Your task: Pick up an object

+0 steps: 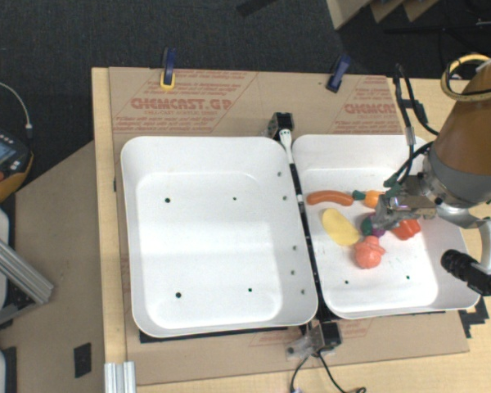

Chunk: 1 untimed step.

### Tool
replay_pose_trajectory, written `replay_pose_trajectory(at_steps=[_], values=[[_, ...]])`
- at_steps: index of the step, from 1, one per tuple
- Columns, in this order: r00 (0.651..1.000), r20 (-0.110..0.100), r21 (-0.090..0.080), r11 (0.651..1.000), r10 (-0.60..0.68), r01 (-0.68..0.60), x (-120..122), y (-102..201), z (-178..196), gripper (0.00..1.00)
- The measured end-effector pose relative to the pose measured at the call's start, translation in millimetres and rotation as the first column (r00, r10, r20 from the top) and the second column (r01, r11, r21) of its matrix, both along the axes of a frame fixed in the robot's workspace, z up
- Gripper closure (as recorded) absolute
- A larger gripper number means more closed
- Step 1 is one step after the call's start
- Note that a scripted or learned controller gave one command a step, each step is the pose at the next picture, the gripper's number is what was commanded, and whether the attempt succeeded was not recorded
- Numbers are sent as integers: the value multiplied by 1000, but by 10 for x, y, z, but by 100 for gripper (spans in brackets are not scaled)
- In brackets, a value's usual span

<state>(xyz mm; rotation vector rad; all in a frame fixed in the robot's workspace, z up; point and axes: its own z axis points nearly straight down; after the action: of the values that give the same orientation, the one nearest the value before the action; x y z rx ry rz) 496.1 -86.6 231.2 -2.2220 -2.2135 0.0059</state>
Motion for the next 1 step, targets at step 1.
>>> replay_pose_trajectory(at_steps=[1], values=[[1000, 9, -2, 1000, 8, -8, 445, 341, -174, 100]])
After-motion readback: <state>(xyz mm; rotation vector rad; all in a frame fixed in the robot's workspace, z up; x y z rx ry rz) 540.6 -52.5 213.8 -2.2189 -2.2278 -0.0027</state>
